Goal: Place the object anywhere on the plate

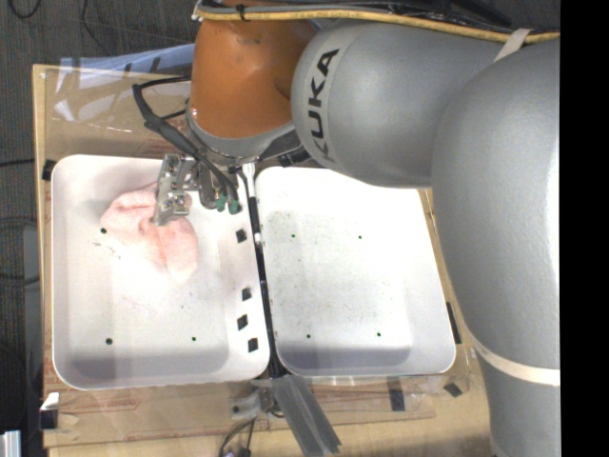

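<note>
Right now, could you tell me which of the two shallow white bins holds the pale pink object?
The left shallow white bin; the pale pink object lies there under the gripper.

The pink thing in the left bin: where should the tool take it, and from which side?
Probably from straight above. The pink thing lies flat and lumpy on the left bin floor, so a side approach has no edge to catch. Its lower lobe looks thickest and lies clear of the walls; pinch across that. The tool is over its upper edge.

Object (pixel 152 231) in left bin (pixel 86 350) — gripper (pixel 173 198) over it — right bin (pixel 419 341) beside
</note>
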Controlling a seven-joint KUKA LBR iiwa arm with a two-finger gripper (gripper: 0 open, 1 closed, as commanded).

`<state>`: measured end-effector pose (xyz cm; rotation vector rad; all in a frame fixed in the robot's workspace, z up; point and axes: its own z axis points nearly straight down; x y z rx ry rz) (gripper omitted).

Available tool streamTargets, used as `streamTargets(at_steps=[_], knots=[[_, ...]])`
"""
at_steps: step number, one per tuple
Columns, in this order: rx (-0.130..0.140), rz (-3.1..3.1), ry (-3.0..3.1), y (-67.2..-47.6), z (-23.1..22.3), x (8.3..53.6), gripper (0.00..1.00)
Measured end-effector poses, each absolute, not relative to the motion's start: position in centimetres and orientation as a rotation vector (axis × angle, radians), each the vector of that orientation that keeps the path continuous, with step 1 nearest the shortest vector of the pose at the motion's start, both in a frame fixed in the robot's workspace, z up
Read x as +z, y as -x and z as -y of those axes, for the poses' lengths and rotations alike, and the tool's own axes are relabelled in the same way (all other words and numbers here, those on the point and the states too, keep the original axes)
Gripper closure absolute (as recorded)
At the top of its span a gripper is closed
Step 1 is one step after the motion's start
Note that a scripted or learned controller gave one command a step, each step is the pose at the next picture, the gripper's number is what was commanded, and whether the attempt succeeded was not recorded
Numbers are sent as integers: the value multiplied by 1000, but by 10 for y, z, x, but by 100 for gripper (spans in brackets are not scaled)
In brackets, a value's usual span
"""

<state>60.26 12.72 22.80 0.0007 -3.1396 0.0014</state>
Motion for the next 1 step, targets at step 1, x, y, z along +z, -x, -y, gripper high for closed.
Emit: streamTargets(at_steps=[1], knots=[[2,3140,0,-603,-127,228,0]])
